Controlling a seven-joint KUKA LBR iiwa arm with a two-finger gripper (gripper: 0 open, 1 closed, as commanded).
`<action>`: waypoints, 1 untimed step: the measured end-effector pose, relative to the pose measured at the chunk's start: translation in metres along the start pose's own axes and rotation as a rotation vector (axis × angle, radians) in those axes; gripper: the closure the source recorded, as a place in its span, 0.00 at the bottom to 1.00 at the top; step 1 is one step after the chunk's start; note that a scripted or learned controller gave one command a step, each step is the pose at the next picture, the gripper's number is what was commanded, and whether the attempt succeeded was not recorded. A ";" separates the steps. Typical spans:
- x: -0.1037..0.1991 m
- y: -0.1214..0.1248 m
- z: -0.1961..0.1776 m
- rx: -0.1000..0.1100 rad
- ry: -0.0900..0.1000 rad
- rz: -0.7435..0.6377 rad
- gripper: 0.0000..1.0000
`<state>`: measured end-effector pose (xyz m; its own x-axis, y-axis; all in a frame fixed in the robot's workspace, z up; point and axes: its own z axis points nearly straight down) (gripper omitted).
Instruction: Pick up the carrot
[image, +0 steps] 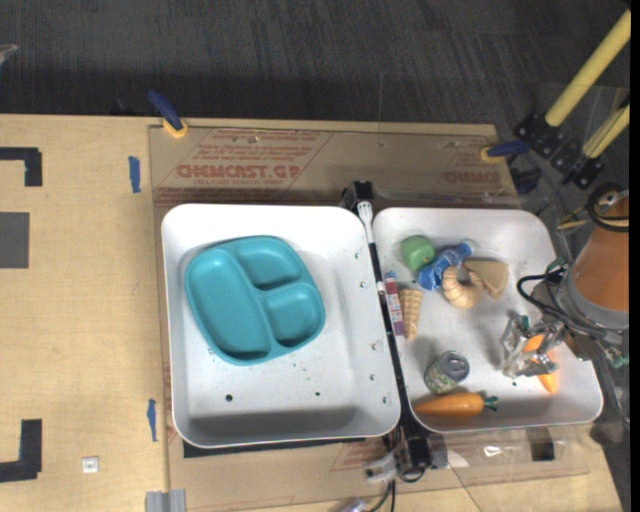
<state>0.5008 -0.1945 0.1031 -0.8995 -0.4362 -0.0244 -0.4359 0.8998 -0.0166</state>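
Note:
The carrot (452, 404) is orange with a small green stem on its right end. It lies flat along the front wall of the right bin (575, 405). My gripper (523, 350) hangs low over the right side of that bin, up and to the right of the carrot and apart from it. A small orange piece (547, 379) shows right under the gripper; I cannot tell whether it is held. The arm's orange band (605, 270) sits above it at the bin's right edge.
A round tin (447, 370) stands just behind the carrot. Further back lie a cone (410, 311), a green toy (417, 250), a blue toy (438, 268) and beige pastry shapes (470, 281). The left bin (190, 400) holds a teal divided plate (255, 297).

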 end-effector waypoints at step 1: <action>0.004 0.009 0.012 -0.006 0.012 -0.066 1.00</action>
<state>0.4931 -0.1879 0.0913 -0.8693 -0.4941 -0.0111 -0.4940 0.8694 -0.0114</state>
